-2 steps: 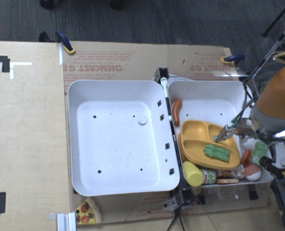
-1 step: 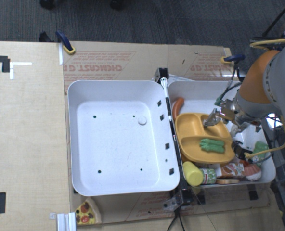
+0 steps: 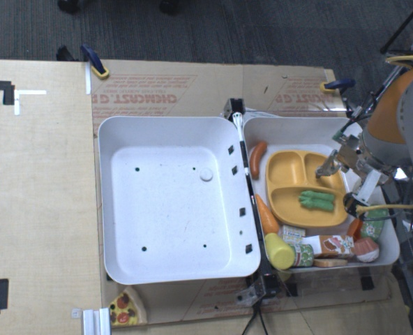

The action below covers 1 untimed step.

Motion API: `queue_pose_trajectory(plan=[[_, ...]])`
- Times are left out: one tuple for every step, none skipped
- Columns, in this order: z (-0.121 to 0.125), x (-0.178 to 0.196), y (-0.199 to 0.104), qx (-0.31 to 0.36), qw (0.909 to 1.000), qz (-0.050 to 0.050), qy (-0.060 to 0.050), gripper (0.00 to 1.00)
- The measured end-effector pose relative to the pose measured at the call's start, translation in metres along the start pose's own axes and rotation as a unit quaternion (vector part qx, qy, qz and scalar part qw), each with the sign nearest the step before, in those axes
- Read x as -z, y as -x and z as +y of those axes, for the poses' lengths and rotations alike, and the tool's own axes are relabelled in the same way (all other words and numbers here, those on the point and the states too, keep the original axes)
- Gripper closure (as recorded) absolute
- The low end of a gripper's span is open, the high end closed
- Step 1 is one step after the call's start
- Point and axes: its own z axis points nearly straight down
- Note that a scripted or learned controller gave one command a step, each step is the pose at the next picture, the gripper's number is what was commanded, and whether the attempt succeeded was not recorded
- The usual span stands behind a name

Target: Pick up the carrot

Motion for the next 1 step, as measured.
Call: queue_pose_trajectory(plan=[[-0.0003, 0.0086, -0.0005, 0.002, 1.0, -0.001, -0.001, 1.0]])
